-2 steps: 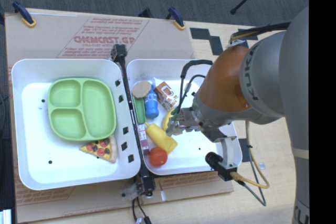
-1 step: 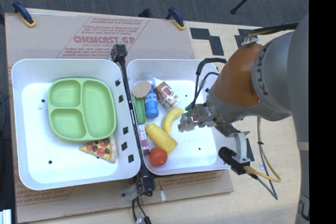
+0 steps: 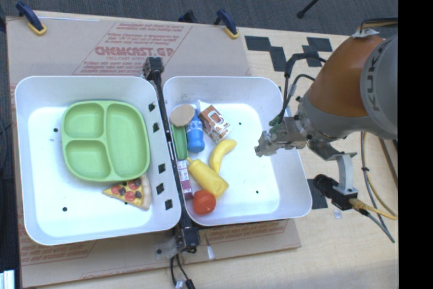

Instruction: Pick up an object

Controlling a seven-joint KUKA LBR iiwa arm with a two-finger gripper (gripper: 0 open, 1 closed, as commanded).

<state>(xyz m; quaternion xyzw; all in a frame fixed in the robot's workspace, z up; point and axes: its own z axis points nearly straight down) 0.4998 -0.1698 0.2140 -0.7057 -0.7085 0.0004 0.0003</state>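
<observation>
The right bin (image 3: pixel 270 199) holds a cluster of toy foods on its left side: a banana (image 3: pixel 222 153), a yellow bottle (image 3: pixel 207 176), a red tomato (image 3: pixel 203 202), a blue bottle (image 3: pixel 195 136), a brown and white carton (image 3: pixel 214 122), a green stick (image 3: pixel 178 142) and a tan round lid (image 3: pixel 182 115). My gripper (image 3: pixel 265 147) hangs over the right part of this bin, right of the banana and apart from it. Nothing shows between its fingers.
The left bin (image 3: pixel 34 213) carries a green divided plate (image 3: pixel 106 139) and a pizza slice (image 3: pixel 129 193) at the plate's front edge. Black clamps run along the wall (image 3: pixel 166 159) between the bins. A cardboard sheet (image 3: pixel 128 51) lies behind both bins.
</observation>
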